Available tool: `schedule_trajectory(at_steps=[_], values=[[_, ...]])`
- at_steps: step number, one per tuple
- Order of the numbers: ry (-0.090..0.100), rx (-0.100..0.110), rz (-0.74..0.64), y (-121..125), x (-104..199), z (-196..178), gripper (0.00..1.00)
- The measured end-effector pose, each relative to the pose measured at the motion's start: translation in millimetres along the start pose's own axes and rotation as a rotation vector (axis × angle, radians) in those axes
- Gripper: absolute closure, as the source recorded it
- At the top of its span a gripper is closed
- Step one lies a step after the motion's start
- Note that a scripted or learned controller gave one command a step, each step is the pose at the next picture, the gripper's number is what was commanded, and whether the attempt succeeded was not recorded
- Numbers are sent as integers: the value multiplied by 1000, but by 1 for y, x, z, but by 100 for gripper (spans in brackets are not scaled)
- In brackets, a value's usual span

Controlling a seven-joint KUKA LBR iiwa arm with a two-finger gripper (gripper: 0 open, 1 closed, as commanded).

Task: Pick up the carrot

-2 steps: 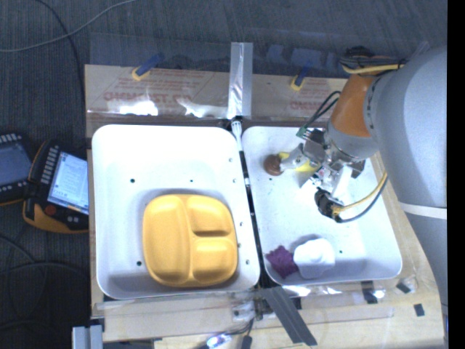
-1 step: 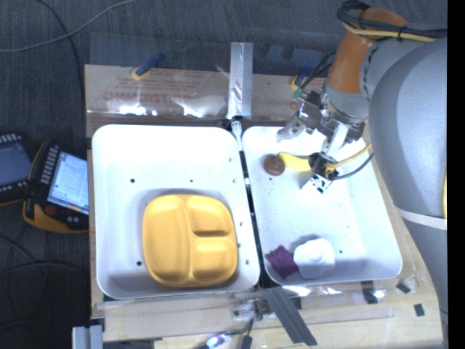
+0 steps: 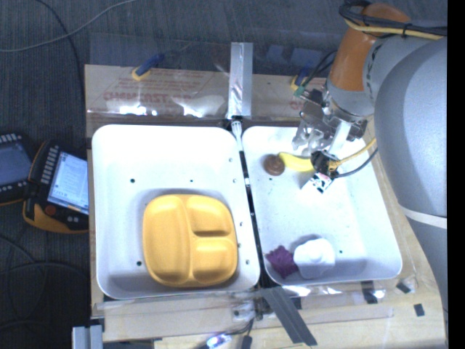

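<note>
My gripper (image 3: 311, 142) hangs over the far end of the right bin (image 3: 363, 217), close to its back wall. Just below and left of it lies a yellow banana-shaped piece (image 3: 293, 161), its near end under the gripper. A small brown round piece (image 3: 274, 164) sits beside the banana on its left. At the bin's near end a purple piece (image 3: 282, 260) rests against a white lump (image 3: 314, 256).
The left bin (image 3: 123, 158) holds a yellow compartment tray (image 3: 190, 238) toward its near side. A divider rail (image 3: 245, 180) runs between the bins. The arm's grey body (image 3: 418, 122) looms over the right bin's right edge.
</note>
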State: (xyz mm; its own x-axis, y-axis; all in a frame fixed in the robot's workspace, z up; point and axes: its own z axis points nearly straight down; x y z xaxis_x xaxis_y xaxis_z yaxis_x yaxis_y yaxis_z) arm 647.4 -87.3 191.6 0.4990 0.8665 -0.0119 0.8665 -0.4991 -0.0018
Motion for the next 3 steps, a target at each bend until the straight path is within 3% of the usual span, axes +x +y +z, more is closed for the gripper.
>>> schedule_trajectory(at_steps=[1,2,3], values=[[6,0,14,-33,-32,-16,100],[7,0,367,-42,-26,-98,100],[6,1,290,10,-5,-69,100]])
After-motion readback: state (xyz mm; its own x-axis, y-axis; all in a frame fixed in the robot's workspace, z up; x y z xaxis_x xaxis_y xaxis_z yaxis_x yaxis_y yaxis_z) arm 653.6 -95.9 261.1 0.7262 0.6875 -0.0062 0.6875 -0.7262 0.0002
